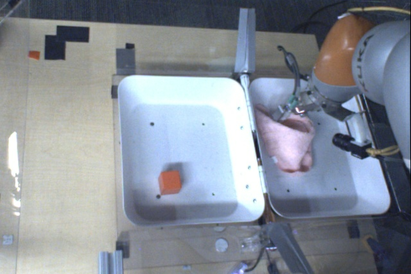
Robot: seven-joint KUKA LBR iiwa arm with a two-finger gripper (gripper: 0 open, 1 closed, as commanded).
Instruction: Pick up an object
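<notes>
A pink cloth (289,143) lies bunched in the right bin (359,196), against its left wall. My gripper (293,108) is at the cloth's upper edge, reaching in from the right under the orange band (337,51), and it touches or overlaps the fabric there. A small orange cube (170,182) sits in the left bin (186,99), near its front left, far from the gripper.
A metal divider (244,42) runs between the two bins at the back. Black cables (350,144) hang off the arm over the right bin's right side. Black marks and a small orange tag (34,55) lie on the bench at the far left.
</notes>
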